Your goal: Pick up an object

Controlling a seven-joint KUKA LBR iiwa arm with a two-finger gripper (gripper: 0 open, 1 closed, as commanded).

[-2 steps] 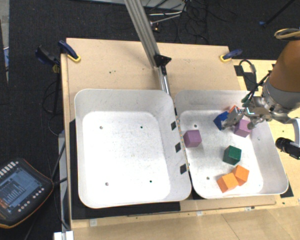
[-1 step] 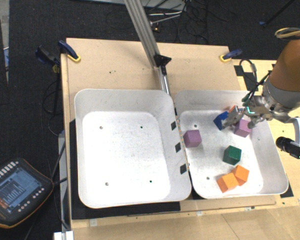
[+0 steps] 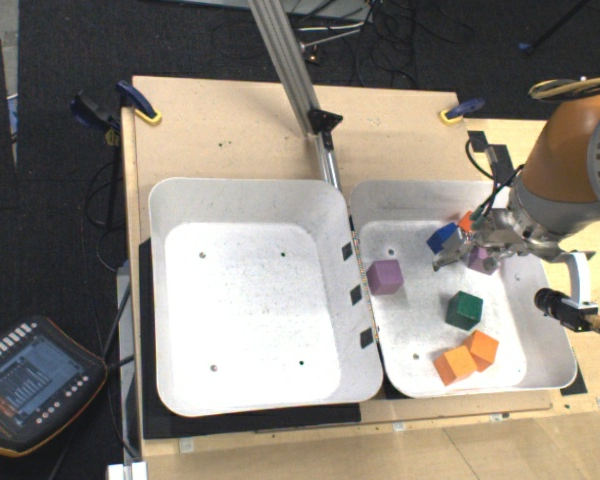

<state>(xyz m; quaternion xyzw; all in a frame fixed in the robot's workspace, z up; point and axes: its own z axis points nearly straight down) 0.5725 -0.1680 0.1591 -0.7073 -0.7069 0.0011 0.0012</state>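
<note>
Camera view: the likeliest target is a small purple piece (image 3: 477,259) in the upper right of the right bin (image 3: 400,208), sitting right under the gripper (image 3: 467,252), with a blue block (image 3: 441,236) just to its left and a scrap of orange (image 3: 466,222) above it, all three crowded together. Judged from their look, these are light, rigid foam or wooden blocks with flat faces, not fragile, a little prone to skidding on the smooth white floor; the best hold would be across two opposite flat sides, and the crowding means a neighbour may get nudged or pinched along with it. The gripper is low over this cluster, but whether it is spread or closed I cannot tell (metal parts and blocks overlap there). Easier candidates lie apart: a purple cube (image 3: 385,276) near the bin's left wall, a green cube (image 3: 465,310) mid-bin, and two orange blocks (image 3: 467,357) touching each other toward the lower right. The left bin (image 3: 180,203) lies beside it, their walls meeting at centre frame. Hard to read: the purple piece's true shape, most of the orange scrap, and the arm (image 3: 570,163), which is cut off at the right edge.
</note>
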